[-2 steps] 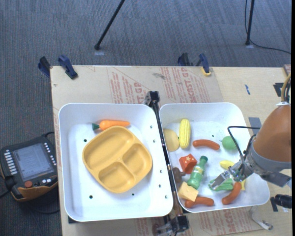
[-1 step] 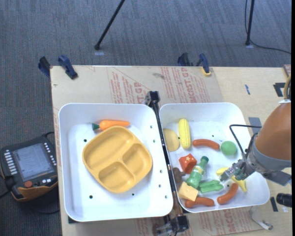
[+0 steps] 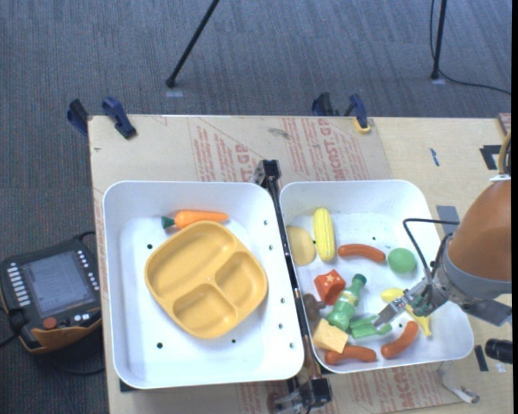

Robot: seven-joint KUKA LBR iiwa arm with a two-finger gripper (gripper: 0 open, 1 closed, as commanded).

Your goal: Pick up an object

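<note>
The right bin [image 3: 375, 198] holds several toy foods: a corn cob [image 3: 325, 234], a pale yellow round piece [image 3: 300, 245], a sausage [image 3: 361, 252], a green ball [image 3: 401, 260], a red block [image 3: 329, 285], a green bottle [image 3: 347, 300], a yellow wedge [image 3: 331, 337] and two more sausages [image 3: 401, 339] near the front. My gripper [image 3: 395, 311] reaches in from the right, low over the bin's front right part. It sits by a yellow piece [image 3: 392, 296] and a green piece [image 3: 366, 326]. Nothing is visibly lifted.
The left bin [image 3: 121, 231] holds a yellow divided plate [image 3: 206, 278] and a carrot [image 3: 198, 218] behind it. A pendant [image 3: 47, 293] lies on the floor at the left. Clamps [image 3: 119, 116] grip the bench's far edge.
</note>
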